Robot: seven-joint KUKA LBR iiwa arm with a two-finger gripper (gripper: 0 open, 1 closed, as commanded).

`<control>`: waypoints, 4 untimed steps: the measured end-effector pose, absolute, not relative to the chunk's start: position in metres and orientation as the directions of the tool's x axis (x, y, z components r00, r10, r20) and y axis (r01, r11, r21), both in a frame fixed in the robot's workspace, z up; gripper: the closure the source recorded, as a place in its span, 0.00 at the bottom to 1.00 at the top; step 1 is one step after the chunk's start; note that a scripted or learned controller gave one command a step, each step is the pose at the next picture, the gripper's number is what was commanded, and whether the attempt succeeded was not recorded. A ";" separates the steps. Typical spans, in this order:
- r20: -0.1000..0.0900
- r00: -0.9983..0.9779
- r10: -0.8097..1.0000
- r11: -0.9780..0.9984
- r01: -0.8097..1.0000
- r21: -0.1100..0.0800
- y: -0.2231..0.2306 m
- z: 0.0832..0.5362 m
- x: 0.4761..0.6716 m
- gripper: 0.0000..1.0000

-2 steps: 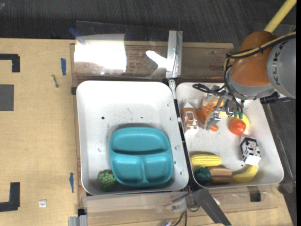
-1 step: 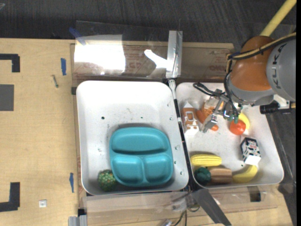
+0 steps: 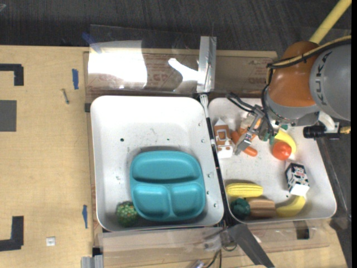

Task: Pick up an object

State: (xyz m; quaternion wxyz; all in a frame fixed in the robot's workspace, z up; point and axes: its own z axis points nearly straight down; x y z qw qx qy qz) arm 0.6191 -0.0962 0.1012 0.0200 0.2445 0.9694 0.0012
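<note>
Objects for picking lie in the right bin point(image 3: 326, 197): an orange carrot point(image 3: 249, 148) near its centre, and corn point(image 3: 244, 190) and a banana point(image 3: 294, 205) toward 6 o'clock. The gripper point(image 3: 249, 137) is low, just beside the carrot, at about 10 o'clock in the bin. Nothing is between its fingers, and I cannot tell their state, so the pick is not yet done.

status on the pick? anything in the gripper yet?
Done: the arm has reached into the right bin, with the gripper low over the orange carrot, next to the small white carton. In hand: nothing visibly held; I can't tell the finger state. Left: grasp and lift. The corn, banana and other toys lie on the bin floor.
</note>
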 end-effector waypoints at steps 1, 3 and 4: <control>-0.039 -0.768 0.640 0.769 0.639 0.019 -0.099 0.102 0.598 0.00; -0.036 -0.696 0.717 0.697 0.716 0.025 -0.100 0.101 0.590 0.00; -0.033 -0.599 0.800 0.600 0.799 0.032 -0.098 0.101 0.568 0.00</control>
